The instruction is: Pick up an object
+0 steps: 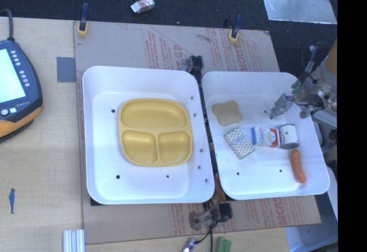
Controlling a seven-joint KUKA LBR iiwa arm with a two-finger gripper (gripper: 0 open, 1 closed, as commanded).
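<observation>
1. Gripper (282, 106) is hanging over the right bin's (261, 185) upper right part; arm is entering from the right edge.
2. Fingers: two thin grey prongs are showing, pointing down-left w/ a small gap btw. them, so they're standing a little apart. Nothing is sitting btw. them; tips are looking clear of every object, though contact w/ the bin floor can't be judged.
3. Candidates, all lying in the right bin: sponge (226, 112) upper left, well apart from the tips; packet (239, 143) below it; carton (265, 137) and can (288, 136) side by side, near the gripper, below it; sausage (297, 166) by the right wall.
4. Left bin (97, 188) is carrying a yellow tray (155, 131).
5. Risks (judgement): carton and can are lying so close that a descent there is likely clipping both, or nudging one aside; the can is likely rolling off the tips; the flat packet is giving little to pinch; the sausage is sitting hard by the wall, so a finger may be striking the rim.
</observation>
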